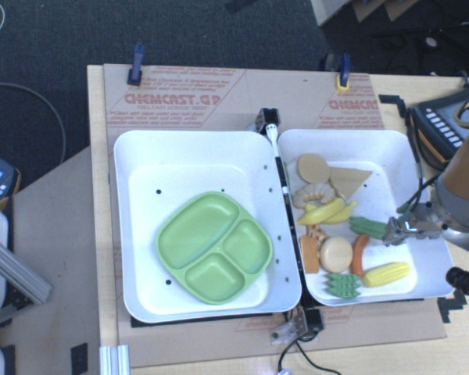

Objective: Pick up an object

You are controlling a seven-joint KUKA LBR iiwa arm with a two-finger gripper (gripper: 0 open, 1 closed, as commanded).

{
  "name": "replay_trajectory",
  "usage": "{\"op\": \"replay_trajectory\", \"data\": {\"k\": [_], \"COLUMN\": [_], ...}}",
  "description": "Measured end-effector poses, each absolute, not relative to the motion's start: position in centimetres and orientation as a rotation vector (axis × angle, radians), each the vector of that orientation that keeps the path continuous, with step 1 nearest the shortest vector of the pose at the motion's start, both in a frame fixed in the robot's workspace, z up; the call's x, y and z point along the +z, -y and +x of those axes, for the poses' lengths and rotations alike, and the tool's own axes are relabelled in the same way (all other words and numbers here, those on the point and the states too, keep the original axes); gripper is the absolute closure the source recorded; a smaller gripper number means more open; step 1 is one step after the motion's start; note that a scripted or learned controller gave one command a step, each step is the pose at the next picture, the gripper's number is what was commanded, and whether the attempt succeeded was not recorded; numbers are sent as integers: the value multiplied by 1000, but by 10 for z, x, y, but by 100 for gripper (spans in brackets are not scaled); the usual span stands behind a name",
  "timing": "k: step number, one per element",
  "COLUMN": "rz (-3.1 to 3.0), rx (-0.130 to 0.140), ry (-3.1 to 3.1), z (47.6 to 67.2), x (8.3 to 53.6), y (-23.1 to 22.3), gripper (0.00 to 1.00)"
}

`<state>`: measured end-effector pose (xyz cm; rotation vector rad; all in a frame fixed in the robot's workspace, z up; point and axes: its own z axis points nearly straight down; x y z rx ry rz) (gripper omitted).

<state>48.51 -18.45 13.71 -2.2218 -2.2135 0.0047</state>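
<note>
Slanted overhead view of both bins

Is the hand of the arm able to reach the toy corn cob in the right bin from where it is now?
Probably yes. The hand hangs over the right bin, close to the corn cob, which lies uncovered near the front rim. Only the red sausage lies beside it; nothing lies over it.

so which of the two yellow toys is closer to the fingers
The corn cob, lying just below the gripper near the right bin's front edge. The banana lies farther left, mid-bin beside the tan pieces.
</note>
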Motion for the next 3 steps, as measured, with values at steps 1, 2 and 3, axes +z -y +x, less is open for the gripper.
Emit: {"op": "replay_trajectory", "data": {"k": [1, 2, 3], "rz": [-2217, -2219, -2218], "rx": [1, 2, -9], "ry": [2221, 2221, 2233], "z": [507, 478, 480], "x": [82, 85, 190], "y": [166, 120, 57], "gripper": [100, 100, 100]}}
